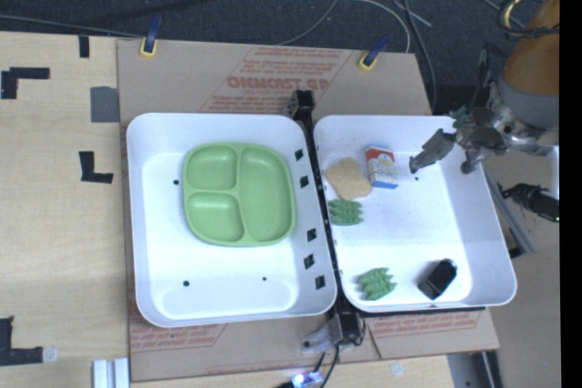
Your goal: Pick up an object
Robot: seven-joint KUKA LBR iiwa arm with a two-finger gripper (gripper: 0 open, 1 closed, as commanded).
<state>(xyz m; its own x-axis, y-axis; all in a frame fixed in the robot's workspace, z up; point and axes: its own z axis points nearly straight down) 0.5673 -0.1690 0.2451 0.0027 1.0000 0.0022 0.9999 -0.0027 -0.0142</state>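
A: What could the arm pick up, and where does each thing sit from the gripper [443, 154]?

B: Five loose objects lie in the right bin [473, 223]. Closest to the gripper, just to its left in the view, is a small red, white and blue carton [381, 167]. Touching that carton on its far side from the gripper is a tan, rounded piece [348, 178]. Just below that piece, farther from the gripper, lies a green leafy item [346, 213]. Well below the gripper, near the bin's front wall, sit a second green leafy item [376, 283] and a small black object [439, 278], the black one almost straight below the gripper.

A: And the gripper itself?

B: It hangs above the right bin's upper right area, clear of every object. One dark finger [427, 155] slants down to the left; I cannot tell whether the fingers are apart or together. Nothing is seen between them.

A: What lies beyond that?

B: The left bin [150, 223], farthest from the gripper, holds a light green divided plate [240, 194] with three compartments. Both bins rest on a cardboard sheet [273, 77] on the bench.
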